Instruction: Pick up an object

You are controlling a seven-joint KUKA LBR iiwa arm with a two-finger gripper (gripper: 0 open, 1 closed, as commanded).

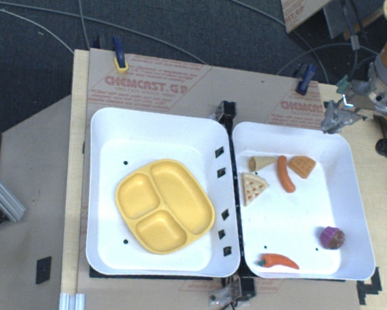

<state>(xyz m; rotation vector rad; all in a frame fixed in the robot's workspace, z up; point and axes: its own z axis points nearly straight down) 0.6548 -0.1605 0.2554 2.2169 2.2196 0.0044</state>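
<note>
The end effector (333,119) hovers over the right bin's (356,175) far corner; I cannot tell its state. Nothing is picked yet. Next, it must drop toward the sausage (286,174).

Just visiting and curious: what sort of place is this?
Probably a robot lab: a gripper by two white bins, toy food such as a sausage, and loose cables on the floor.

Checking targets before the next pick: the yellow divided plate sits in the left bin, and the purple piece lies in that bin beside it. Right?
Not quite. The camera view shows the purple piece in the right bin, near its right wall, apart from the plate. The yellow divided plate does sit in the left bin.
</note>
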